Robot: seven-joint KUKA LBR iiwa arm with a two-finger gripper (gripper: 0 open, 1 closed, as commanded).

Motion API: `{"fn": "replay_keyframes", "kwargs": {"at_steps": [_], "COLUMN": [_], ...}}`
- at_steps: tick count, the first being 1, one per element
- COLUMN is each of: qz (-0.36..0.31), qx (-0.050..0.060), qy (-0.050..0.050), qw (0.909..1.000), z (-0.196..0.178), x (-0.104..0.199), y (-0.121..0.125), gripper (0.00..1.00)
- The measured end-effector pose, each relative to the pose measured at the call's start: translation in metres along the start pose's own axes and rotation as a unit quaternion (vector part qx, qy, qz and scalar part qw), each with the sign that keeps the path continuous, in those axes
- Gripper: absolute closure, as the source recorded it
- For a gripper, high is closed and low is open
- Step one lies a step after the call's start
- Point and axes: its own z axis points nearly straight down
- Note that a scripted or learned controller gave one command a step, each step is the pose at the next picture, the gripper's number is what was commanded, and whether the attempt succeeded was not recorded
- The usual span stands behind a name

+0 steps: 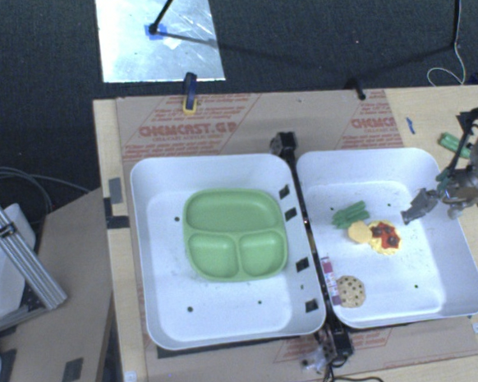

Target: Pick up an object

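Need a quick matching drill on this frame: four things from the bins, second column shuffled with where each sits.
Things:
1. green divided plate
2. cookie
3. green beans
4. tool

Places:
A. right bin, near front left corner
B. over the right bin's right part, beside the red and yellow food
C. middle of left bin
D. right bin, just behind the yellow piece

Pairs: 1-C, 2-A, 3-D, 4-B

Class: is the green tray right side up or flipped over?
Right side up: the tray lies flat in the left bin, its three compartments facing upward.
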Motion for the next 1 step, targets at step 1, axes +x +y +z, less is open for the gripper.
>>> {"fn": "replay_keyframes", "kwargs": {"at_steps": [1], "qz": [-0.002], "qx": [0.001], "qy": [0.000], "qw": [1.0000], "z": [0.0604], "x": [-0.0009], "y": [0.0258], "gripper": [0.00]}}
